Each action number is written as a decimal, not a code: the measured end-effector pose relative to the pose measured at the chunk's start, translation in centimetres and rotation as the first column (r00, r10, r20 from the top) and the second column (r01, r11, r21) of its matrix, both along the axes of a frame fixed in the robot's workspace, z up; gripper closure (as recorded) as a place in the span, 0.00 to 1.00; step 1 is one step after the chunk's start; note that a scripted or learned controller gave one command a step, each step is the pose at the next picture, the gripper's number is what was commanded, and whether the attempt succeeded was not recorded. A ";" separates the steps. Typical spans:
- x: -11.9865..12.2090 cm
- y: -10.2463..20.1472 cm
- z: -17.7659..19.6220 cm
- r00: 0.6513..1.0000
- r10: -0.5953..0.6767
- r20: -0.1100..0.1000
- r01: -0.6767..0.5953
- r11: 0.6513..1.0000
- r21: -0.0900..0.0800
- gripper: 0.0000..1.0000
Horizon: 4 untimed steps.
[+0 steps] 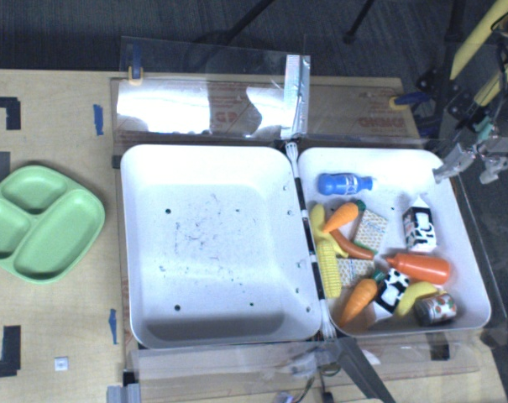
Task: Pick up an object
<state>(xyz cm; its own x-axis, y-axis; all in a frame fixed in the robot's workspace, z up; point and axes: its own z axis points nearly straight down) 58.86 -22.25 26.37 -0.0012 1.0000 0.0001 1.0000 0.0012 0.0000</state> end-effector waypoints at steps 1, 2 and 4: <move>4.2 0.1 1.9 0.964 0.267 0.005 -0.267 0.964 -0.005 0.00; -0.7 -0.1 -12.6 0.901 0.433 0.002 -0.433 0.901 -0.002 0.00; -0.3 1.6 -17.6 0.989 0.150 0.007 -0.150 0.989 0.011 0.00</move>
